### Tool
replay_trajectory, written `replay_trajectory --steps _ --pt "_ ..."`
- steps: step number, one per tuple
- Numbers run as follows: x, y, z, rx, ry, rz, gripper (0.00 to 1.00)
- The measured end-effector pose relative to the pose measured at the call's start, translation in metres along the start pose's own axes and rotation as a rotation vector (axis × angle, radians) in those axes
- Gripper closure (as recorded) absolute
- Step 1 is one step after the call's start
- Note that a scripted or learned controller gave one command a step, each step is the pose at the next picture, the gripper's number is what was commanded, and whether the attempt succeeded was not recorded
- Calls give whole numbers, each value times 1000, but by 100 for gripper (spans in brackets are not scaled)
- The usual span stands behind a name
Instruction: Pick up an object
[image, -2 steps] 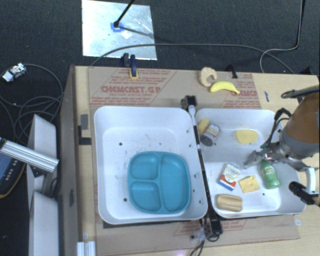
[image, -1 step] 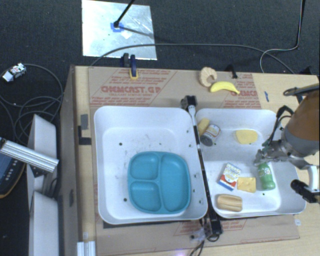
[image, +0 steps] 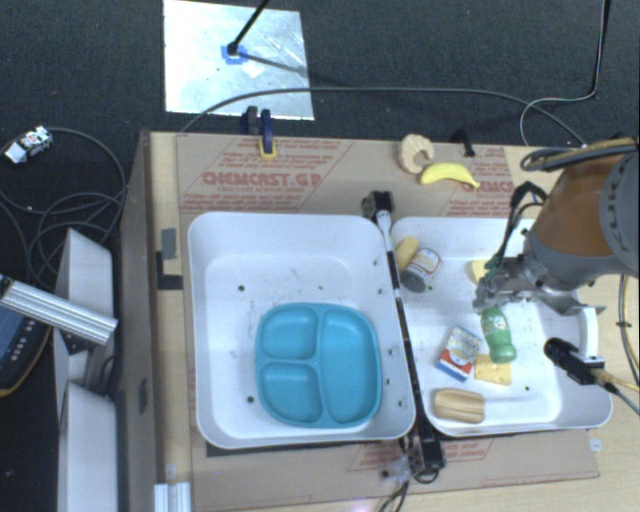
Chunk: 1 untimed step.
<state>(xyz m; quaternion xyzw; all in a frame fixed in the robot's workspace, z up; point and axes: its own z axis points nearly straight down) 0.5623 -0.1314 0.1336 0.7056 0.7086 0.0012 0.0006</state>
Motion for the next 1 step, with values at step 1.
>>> replay_trajectory --steps 1 --pt "65 3 -51 -1 0 0 100"
